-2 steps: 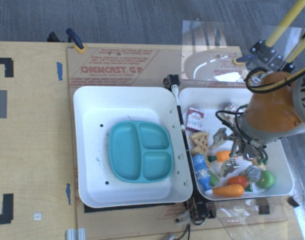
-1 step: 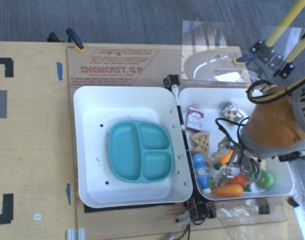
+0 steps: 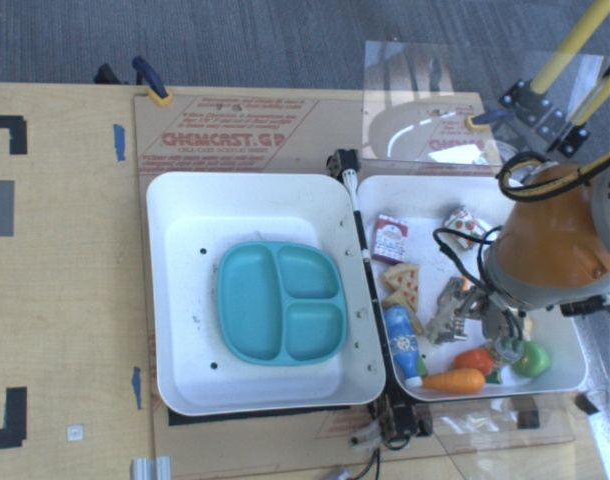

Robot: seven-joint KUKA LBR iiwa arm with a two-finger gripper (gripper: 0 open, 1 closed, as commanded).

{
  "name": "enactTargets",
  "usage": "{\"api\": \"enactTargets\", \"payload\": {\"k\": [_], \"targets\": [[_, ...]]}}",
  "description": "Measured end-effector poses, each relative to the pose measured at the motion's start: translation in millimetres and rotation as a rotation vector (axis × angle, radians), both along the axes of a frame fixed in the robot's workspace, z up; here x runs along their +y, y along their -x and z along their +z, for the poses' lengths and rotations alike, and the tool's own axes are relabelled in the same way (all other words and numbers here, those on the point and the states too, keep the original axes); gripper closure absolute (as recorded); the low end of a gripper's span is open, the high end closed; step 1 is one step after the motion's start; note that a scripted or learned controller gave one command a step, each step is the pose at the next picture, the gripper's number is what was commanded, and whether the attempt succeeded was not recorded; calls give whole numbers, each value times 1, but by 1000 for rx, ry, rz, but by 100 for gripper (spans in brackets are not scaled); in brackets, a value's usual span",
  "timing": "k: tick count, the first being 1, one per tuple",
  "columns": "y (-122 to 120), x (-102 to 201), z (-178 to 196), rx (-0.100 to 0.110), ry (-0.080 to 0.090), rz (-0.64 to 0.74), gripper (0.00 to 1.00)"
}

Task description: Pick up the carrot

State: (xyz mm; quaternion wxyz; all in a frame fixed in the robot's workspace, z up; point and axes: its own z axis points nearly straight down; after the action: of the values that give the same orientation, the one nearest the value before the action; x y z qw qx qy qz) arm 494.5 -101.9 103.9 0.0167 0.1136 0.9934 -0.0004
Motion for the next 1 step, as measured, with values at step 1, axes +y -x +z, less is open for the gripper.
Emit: {"api": "enactTargets", "payload": {"k": [1], "targets": [[0,0,-1,2,0,0,0]]}}
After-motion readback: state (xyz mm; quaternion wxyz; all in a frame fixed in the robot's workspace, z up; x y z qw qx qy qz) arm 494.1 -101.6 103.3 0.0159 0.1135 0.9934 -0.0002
